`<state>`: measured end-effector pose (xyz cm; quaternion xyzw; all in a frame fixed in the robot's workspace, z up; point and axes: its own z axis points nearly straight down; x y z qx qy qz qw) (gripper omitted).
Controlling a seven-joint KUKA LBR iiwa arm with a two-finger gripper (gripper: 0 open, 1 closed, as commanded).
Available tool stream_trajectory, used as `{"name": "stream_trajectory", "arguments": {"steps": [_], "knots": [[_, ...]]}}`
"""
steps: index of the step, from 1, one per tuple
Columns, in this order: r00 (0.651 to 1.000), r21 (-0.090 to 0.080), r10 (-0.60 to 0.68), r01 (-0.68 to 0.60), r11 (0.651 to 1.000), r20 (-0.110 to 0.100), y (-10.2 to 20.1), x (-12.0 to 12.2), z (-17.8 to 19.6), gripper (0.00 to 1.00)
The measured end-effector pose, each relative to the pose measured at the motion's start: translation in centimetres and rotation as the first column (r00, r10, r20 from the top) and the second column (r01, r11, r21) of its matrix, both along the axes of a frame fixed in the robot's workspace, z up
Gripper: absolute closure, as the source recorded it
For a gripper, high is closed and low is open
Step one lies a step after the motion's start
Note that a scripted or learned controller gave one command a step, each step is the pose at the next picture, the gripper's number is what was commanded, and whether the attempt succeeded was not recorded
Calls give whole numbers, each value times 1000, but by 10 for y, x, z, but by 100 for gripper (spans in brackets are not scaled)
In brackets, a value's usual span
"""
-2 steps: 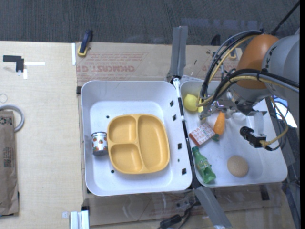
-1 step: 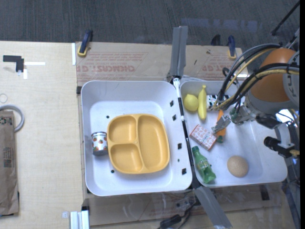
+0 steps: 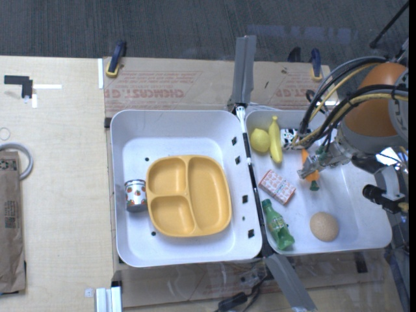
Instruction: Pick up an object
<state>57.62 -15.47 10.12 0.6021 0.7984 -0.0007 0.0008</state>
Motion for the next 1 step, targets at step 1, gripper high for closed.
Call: {"name": "stream_trajectory", "arguments": {"steps": [1], "knots": [[994, -1, -110, 110, 994, 0, 14, 36, 146, 100]]}}
